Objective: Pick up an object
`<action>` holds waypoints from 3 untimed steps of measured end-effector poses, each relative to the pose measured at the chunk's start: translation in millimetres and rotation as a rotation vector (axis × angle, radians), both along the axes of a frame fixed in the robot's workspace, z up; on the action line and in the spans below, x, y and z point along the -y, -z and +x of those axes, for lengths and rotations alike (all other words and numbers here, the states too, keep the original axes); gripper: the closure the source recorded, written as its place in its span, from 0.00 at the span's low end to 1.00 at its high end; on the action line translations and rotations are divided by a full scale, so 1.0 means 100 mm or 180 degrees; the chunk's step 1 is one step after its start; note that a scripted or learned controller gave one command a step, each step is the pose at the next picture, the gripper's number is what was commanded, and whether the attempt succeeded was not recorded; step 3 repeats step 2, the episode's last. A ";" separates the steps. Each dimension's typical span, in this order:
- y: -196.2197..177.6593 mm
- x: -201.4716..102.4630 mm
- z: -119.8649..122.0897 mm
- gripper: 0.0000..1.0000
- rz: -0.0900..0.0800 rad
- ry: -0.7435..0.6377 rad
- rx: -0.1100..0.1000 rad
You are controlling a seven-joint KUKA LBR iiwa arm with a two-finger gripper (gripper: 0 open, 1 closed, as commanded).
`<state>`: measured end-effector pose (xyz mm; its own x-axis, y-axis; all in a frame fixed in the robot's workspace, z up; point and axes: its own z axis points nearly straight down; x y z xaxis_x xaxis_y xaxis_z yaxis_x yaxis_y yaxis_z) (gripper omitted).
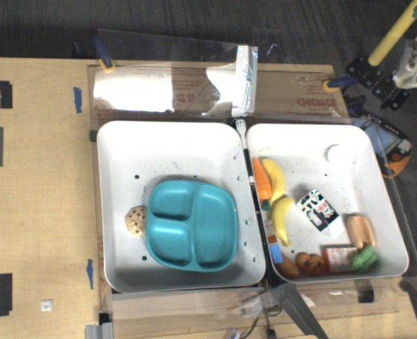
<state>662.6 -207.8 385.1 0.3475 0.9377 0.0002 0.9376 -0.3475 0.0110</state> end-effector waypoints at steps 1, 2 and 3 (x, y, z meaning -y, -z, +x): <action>1.69 -0.32 -0.55 1.00 0.0019 0.0246 -0.0066; 1.46 -0.08 -0.30 1.00 0.0006 -0.0176 -0.0026; 1.46 -0.08 -0.30 1.00 0.0006 -0.0176 -0.0026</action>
